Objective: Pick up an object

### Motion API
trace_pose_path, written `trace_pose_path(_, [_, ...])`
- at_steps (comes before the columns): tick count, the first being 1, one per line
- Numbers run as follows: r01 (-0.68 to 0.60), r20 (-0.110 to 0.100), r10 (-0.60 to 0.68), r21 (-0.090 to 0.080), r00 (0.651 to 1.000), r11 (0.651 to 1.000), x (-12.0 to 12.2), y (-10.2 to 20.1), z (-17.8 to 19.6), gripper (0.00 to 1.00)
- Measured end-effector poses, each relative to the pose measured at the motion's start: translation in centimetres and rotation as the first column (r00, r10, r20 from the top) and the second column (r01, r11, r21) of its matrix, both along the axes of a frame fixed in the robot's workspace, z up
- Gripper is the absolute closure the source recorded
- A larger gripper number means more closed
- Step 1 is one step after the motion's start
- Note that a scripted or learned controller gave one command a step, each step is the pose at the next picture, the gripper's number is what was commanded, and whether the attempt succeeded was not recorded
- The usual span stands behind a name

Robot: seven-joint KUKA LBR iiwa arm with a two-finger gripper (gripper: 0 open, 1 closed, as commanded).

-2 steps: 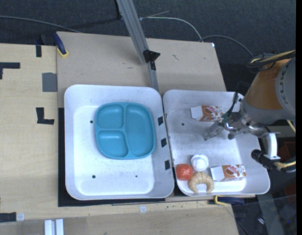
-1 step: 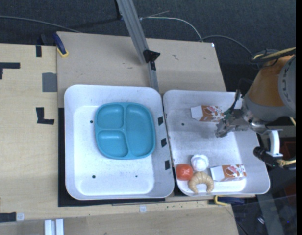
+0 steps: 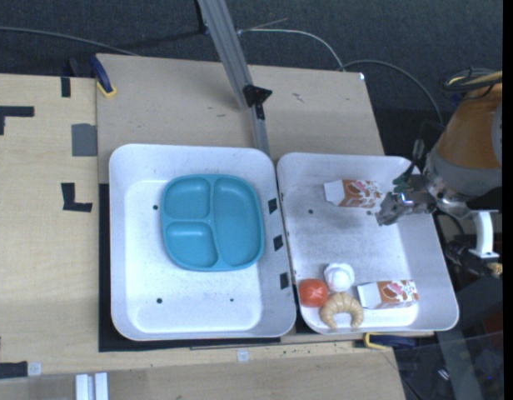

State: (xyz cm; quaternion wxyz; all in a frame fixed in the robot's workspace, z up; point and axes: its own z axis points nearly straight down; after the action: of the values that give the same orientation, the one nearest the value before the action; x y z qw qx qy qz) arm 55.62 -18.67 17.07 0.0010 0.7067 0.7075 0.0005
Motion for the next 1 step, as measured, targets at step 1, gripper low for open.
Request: trace_pose_path(1, [-0.001,0.003,0.001,-0.001,1.0,1.0,0.14,0.01,5.31,1.0])
